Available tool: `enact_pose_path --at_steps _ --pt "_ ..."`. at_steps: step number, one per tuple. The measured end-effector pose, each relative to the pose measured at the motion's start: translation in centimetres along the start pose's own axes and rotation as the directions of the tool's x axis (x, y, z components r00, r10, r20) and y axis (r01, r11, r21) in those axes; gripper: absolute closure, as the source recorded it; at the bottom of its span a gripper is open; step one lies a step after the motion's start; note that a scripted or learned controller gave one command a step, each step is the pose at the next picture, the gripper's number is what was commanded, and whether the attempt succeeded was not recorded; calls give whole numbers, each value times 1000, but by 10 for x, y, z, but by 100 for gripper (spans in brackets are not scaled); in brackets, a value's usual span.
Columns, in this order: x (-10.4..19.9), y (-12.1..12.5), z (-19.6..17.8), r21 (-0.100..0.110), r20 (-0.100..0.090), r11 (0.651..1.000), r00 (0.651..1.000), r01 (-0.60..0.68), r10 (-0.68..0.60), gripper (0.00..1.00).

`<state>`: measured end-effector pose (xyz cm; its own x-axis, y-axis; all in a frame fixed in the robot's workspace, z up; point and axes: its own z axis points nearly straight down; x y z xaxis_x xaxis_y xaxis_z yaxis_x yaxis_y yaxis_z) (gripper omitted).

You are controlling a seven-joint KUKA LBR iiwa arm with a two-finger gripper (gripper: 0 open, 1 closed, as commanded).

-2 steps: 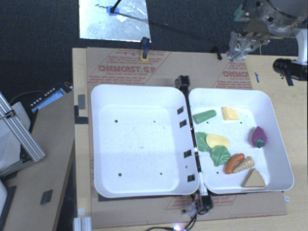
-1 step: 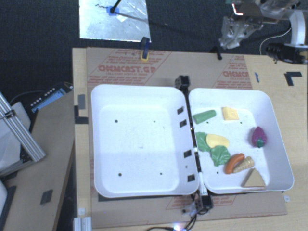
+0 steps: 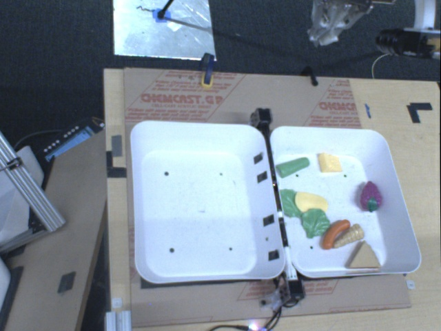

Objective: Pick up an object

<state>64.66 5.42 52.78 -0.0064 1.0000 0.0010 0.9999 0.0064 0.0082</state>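
Note:
The right bin [image 3: 390, 158] holds several toy foods: a green pod [image 3: 293, 165], a yellow cheese block [image 3: 330, 163], a purple eggplant [image 3: 370, 196], a yellow piece [image 3: 311, 201], a green leafy piece [image 3: 315, 221], an orange sausage [image 3: 335, 233], a cream corn piece [image 3: 351, 235] and a tan wedge [image 3: 363, 256]. My gripper [image 3: 325, 36] hangs high at the top right, beyond the far edge of the bench and well away from the bins. Nothing shows between its fingers.
The left bin [image 3: 200, 202] sits beside the right one, joined by black clips [image 3: 264, 178] along the middle. A yellow clamp [image 3: 207, 79] stands on the cardboard behind the bins. A metal frame [image 3: 27, 192] stands at the left.

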Motion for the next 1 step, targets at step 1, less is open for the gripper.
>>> enact_pose_path --at_steps 1 --pt "6 23 -8 3 2 1000 1000 -1 1 100"
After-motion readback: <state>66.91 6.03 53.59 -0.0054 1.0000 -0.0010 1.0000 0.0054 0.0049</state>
